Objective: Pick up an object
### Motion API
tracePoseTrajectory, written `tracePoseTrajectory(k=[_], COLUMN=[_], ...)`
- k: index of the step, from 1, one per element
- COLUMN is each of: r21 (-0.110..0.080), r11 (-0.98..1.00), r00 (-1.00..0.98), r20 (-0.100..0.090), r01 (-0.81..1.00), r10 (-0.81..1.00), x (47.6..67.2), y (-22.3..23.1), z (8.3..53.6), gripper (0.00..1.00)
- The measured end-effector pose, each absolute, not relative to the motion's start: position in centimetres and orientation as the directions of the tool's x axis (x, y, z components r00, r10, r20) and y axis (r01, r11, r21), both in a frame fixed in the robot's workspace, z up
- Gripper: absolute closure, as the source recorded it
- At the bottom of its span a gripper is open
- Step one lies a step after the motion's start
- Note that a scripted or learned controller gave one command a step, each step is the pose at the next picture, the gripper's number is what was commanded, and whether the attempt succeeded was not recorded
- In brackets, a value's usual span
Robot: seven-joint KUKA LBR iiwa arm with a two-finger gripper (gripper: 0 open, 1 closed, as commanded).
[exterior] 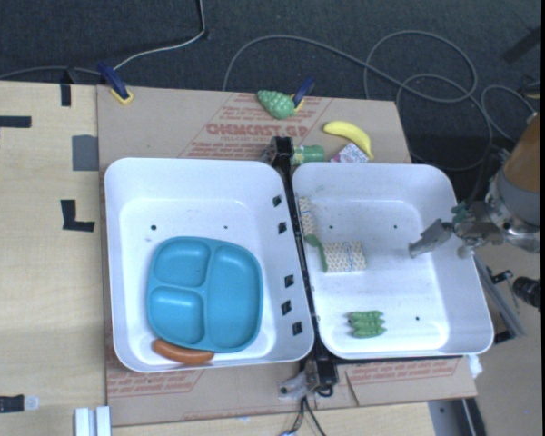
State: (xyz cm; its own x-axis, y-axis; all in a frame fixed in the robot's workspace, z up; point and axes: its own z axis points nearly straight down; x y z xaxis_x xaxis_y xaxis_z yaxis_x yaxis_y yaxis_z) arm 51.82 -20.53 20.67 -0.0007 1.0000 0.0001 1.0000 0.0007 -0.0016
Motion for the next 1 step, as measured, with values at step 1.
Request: tracePoseTrajectory(k=[1], r21=[0.006], r11=[0.002], r00=[-0.002], r20=[-0.002], r01=[1.0], r10=[1.0], x=[55.6], y=[-20.01], z=[8.71], gripper=[0.0])
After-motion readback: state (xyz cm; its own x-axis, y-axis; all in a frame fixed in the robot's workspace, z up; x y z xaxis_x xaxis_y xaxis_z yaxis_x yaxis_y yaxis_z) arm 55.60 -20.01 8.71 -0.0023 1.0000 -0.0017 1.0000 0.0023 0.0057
